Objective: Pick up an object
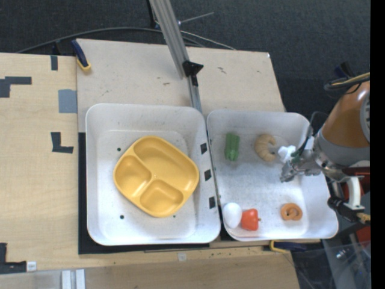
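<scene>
The right bin point(301, 124) holds a green block point(231, 147), a tan bagel-like piece point(263, 146), a white egg point(231, 214), a red pepper point(250, 220) and an orange ring point(291, 212). My gripper point(288, 168) hangs low over the right side of this bin, just right of the tan piece and above the orange ring. Nothing shows as held in it. The grey wrist with its orange band point(349, 125) comes in from the right edge.
The left bin point(96, 161) carries a yellow divided plate point(156, 175). A slanted metal rail point(171, 35) runs down to the gap between the bins. A yellow-blue clamp point(81, 56) lies at the board's far left corner.
</scene>
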Tool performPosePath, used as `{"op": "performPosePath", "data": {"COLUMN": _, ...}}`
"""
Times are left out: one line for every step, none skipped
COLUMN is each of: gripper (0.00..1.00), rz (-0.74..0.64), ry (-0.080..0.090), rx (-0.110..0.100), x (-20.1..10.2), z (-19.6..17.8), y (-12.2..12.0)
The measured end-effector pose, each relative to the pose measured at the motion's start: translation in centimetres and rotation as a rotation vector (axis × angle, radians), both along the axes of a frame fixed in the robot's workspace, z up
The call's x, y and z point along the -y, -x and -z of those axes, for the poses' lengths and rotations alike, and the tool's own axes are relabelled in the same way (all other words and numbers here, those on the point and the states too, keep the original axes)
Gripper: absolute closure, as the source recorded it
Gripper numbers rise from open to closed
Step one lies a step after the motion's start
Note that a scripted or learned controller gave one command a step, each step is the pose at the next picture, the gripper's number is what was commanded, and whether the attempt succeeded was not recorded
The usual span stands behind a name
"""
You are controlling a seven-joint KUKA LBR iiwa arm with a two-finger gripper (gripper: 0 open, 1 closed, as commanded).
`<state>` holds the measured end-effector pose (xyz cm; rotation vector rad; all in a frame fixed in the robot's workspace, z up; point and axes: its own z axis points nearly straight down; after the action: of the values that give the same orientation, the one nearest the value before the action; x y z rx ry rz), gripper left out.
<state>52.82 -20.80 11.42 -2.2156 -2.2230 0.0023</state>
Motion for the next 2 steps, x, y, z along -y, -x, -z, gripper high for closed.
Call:
{"op": "performPosePath", "data": {"gripper": 1.0, "rz": 0.001, "ry": 0.002, "rx": 0.007, "x": -0.8, "z": -6.0, "y": 0.0}}
{"op": "performPosePath", "data": {"gripper": 1.0, "rz": 0.002, "ry": 0.003, "rx": 0.008, "x": -0.7, "z": -12.2, "y": 0.3}}
